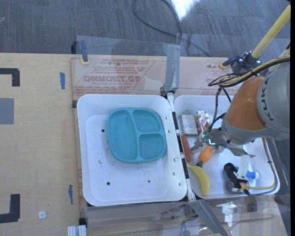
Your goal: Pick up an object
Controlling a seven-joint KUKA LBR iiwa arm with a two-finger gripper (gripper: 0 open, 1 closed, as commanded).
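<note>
Grey carpet-looking floor (92, 18) up top with a bright glare patch (184, 7) on it. Light wood benchtop (37, 152) has black tape marks (11, 76), bits of blue tape (62, 80), plus a cardboard sheet (120, 76).

On the flat brown cardboard sheet (120, 73) lying behind the two bins, you can make out faded red print that seems to read "OHMCRAFT", though its last letters stay unsure to you. On the grey arm's upper casing (278, 99), at the right, you see part of the dark letters "KU", cut off by the frame.
</note>
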